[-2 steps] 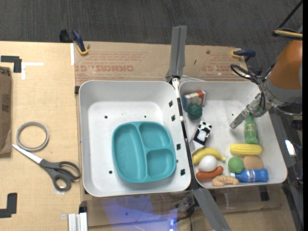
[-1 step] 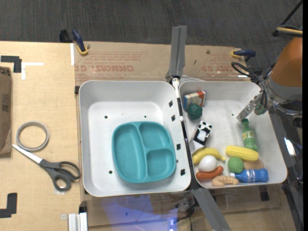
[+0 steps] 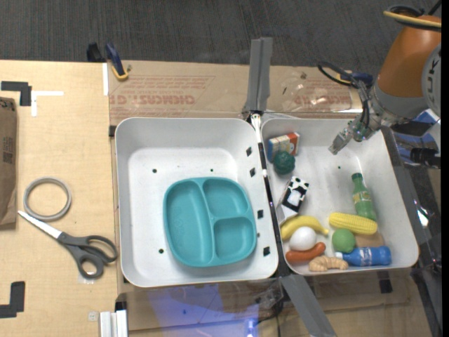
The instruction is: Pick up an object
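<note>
Grey two-finger gripper (image 3: 342, 142) over right white bin's (image 3: 403, 209) bare back corner, finger state unclear, green plastic bottle (image 3: 362, 197) near right wall.

Open floor shows in the right bin (image 3: 393, 161) between the hand (image 3: 349, 137) at the back and the green bottle (image 3: 362, 196); toys crowd its front: corn (image 3: 353, 222), banana (image 3: 303, 225), egg (image 3: 303, 239). A teal tray (image 3: 210, 220) fills the left bin's (image 3: 140, 153) middle, back strip bare

dark carpet floor (image 3: 189, 12) behind a wooden bench (image 3: 63, 258).
</note>
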Robot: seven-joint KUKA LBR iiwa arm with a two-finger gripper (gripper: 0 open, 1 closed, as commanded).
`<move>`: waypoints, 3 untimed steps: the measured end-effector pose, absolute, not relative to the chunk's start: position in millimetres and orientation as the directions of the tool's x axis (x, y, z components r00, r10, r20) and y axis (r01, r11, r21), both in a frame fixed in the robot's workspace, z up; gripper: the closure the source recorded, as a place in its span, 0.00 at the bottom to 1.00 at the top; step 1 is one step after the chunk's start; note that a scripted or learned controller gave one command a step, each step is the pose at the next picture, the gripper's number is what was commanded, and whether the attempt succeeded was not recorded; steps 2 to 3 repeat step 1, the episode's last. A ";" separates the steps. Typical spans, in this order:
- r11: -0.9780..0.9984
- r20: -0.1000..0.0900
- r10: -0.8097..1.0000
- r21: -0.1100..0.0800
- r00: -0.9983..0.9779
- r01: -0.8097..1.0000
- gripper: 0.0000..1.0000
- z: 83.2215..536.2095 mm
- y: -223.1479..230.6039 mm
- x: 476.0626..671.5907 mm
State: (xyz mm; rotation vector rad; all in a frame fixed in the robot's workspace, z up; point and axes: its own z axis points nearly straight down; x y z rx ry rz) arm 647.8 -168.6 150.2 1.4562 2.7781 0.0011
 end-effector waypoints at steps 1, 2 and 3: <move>0.569 -0.004 0.823 0.002 -0.569 0.823 0.00 149.6 -169.1 647.3; 0.569 -0.004 0.823 0.002 -0.569 0.823 0.00 149.6 -169.1 647.3; 0.569 -0.004 0.823 0.002 -0.569 0.823 0.00 149.6 -169.1 647.3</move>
